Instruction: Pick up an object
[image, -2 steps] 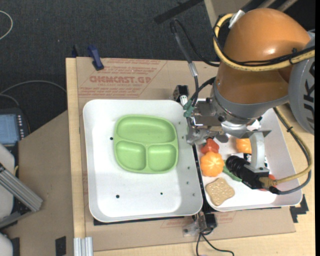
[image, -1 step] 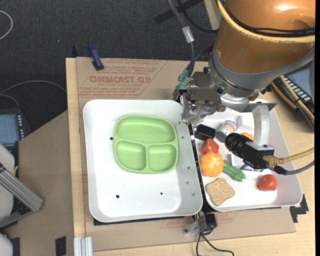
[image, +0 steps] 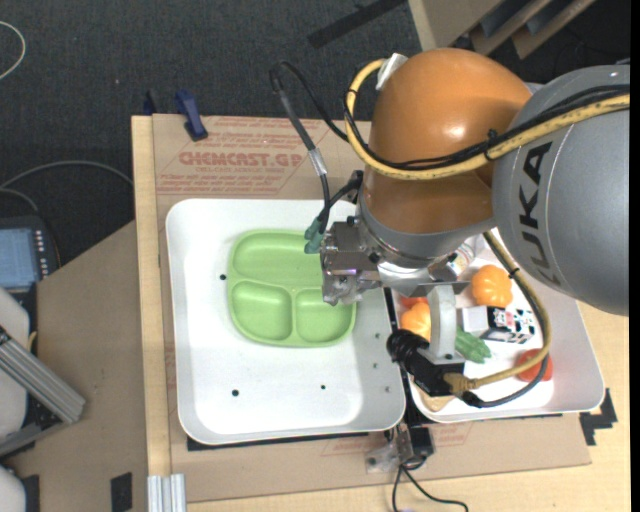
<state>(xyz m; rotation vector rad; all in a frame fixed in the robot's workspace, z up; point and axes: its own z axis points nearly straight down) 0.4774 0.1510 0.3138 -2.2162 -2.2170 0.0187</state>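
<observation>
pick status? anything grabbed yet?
Done: the arm is over the bins, gripper low at the right rim of the green divided plate in the left bin. In hand: nothing visible. Left: grasp and lift; orange balls sit in the right bin.

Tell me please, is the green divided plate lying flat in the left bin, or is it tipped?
Flat. The green divided plate lies on the floor of the left bin, its compartments facing up; the arm covers its right edge.

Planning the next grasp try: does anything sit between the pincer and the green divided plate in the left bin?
Nothing visible does. The pincer hangs right over the green divided plate's right edge in the left bin, with no other object between them.
</observation>
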